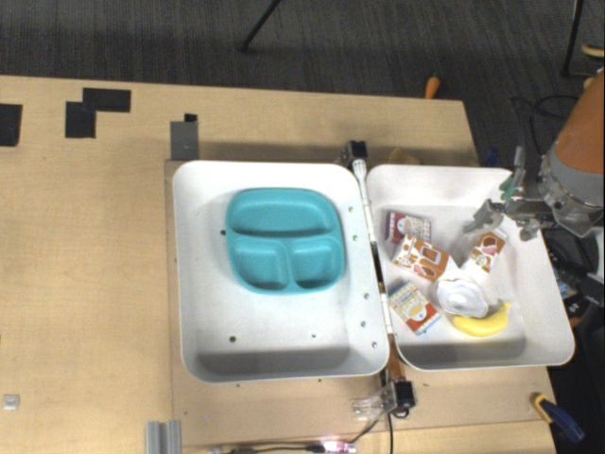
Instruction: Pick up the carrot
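- At the near side of the right bin (541, 340) lies a banana (483, 323), curved along the front wall.
- Touching it from behind is a crumpled white thing (463, 296); what it is cannot be told.
- Left of these, near the wall between the bins, a small blue carton (413, 307) lies flat.
- Farther back an orange carton (422, 258) lies tilted, and behind it a red carton (406, 225).
- The left bin (216, 340) holds a teal tray (284, 239) with three compartments, set near its middle.
- A brown carton (489, 250) lies toward the right bin's far right, just below the gripper (504, 214).
- The gripper hangs over that corner, close to the brown carton; whether it is open or closed cannot be told, and nothing is seen held in it.
- No item in either bin can be told as the carrot; a small orange thing (432, 86) sits at the bench's far edge, well apart from the gripper, too small to identify.
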You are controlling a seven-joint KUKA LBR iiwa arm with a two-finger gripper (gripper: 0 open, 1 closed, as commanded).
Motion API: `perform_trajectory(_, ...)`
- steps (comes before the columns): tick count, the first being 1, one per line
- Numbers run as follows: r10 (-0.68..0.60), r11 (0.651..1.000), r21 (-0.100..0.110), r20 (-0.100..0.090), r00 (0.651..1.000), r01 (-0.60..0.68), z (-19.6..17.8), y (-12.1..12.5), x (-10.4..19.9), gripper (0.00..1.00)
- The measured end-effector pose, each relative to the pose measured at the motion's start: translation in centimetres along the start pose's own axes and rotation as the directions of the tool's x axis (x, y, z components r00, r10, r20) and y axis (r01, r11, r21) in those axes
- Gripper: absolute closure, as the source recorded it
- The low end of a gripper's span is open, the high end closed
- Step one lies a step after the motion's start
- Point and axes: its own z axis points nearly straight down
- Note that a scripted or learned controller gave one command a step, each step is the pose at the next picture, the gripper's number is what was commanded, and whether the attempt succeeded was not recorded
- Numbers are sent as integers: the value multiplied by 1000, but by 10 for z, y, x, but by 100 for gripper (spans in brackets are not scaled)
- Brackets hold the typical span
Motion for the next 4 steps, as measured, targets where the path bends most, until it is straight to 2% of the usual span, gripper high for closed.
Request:
perform_trajectory(1,331,944,5,-3,944,-331,-18,-42,53,0)
perform_trajectory(2,278,960,7,-1,960,-278,35,-69,108,0)
perform_trajectory(3,89,996,6,-1,996,-89,96,-70,51,0)
perform_trajectory(4,292,956,-2,-2,956,-292,132,12,67,0)
